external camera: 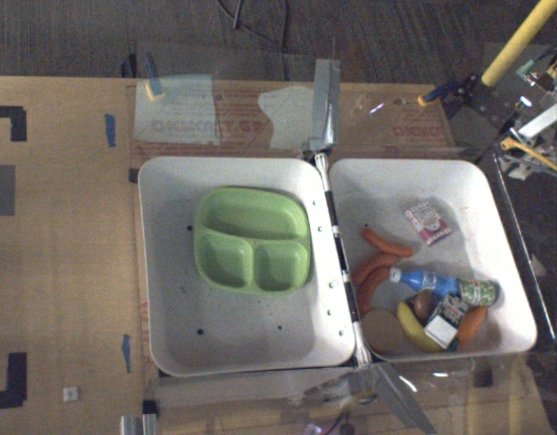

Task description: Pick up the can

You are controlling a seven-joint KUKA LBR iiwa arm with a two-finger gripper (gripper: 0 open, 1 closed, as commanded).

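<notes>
The can [427, 304] is sitting crowded between bottle [441, 285] and banana [412, 326], lower right, inviting a mis-grasp; pincer state cannot be told.

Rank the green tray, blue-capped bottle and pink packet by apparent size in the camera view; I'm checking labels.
1. Green divided tray, clearly largest.
2. Blue-capped bottle.
3. Pink packet, smallest, though not far below the bottle.

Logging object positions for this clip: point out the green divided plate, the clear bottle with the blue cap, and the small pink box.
Green divided plate [252, 239], camera view, centre divider.
Clear blue-capped bottle [446, 286], camera view, body.
Small pink box [427, 221], camera view, top face.
</notes>
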